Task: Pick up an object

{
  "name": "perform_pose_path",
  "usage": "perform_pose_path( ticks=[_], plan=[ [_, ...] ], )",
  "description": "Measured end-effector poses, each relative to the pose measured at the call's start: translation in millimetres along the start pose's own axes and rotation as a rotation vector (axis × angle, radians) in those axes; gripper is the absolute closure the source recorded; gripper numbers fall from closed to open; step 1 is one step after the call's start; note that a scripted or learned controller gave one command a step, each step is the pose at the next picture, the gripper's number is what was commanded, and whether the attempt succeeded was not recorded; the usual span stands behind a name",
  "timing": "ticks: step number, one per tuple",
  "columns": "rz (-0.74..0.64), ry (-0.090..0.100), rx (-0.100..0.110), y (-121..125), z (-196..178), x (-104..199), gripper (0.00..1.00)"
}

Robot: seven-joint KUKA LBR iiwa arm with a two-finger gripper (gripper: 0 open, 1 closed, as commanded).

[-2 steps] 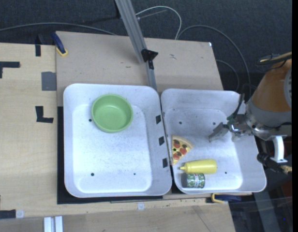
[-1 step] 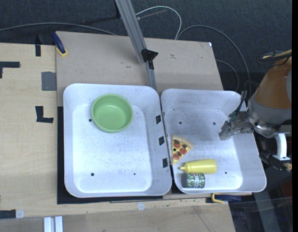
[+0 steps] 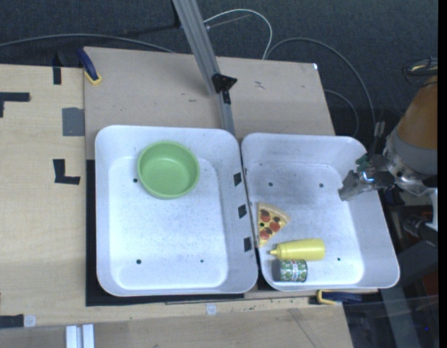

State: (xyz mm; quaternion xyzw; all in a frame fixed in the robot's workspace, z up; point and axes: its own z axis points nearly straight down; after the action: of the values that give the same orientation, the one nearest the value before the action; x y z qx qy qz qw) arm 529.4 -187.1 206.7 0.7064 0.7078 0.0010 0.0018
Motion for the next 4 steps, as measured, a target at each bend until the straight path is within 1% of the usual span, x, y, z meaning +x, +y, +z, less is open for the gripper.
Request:
perform_pose_path(
  ticks=[1, 2, 3, 4],
  plan=[
    [0.000, -0.001, -0.001, 2, -52, 0, 1.00],
    [-0.004, 0.003, 0.006, 22, -38, 52, 1.00],
    [-0.005, 0.003, 0.005, 29, -39, 105, 1.00],
    [-0.005, 0.002, 0.006, 50, -25, 158, 1.00]
  ],
)
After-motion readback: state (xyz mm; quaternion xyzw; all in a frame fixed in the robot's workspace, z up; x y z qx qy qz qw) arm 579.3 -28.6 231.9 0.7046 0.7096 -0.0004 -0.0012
